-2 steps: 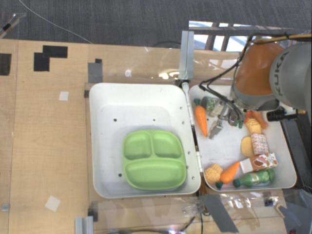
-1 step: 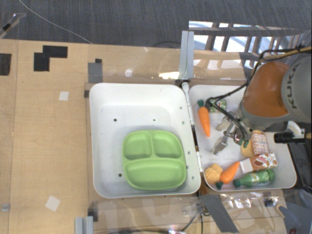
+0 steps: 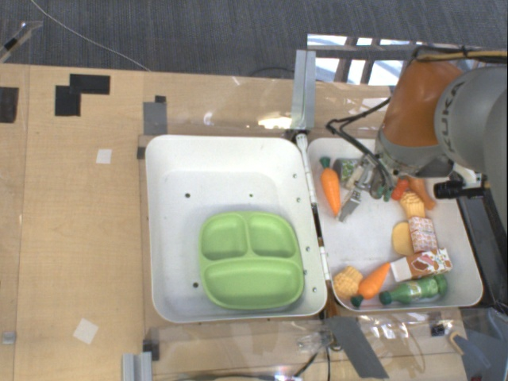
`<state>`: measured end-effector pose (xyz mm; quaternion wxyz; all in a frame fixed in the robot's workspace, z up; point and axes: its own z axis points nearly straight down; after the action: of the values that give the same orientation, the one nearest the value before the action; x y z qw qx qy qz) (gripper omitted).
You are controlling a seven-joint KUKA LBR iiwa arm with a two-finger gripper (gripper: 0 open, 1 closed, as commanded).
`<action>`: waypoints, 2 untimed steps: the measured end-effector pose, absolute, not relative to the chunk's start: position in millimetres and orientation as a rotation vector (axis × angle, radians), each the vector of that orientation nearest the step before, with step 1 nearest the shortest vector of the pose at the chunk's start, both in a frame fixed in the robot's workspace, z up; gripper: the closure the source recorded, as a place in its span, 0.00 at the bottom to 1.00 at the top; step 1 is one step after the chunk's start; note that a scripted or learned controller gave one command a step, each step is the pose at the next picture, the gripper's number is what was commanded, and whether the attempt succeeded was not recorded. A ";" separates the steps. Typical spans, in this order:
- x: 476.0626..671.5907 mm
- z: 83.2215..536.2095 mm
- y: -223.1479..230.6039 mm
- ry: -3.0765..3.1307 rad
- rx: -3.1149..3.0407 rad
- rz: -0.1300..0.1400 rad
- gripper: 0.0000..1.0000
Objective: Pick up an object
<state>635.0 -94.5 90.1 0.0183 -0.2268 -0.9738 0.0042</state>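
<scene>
Gripper hung low in right bin, fingers parted, gripping nothing, just right of carrot. Green plate lay in left bin.

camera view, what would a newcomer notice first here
The arm, grey with an orange band, comes in from the right, and its gripper hangs over the right bin beside a carrot. Toy food crowds that bin's near right part, with a green bottle along the front wall. In the left bin lies a green divided plate.
</scene>
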 end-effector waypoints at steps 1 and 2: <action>632.5 89.8 -88.8 -2.976 -0.912 0.007 0.00; 639.7 104.5 -90.8 -3.014 -0.918 0.005 1.00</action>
<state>639.7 -90.8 104.5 -0.0047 -0.2914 -0.9566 0.0017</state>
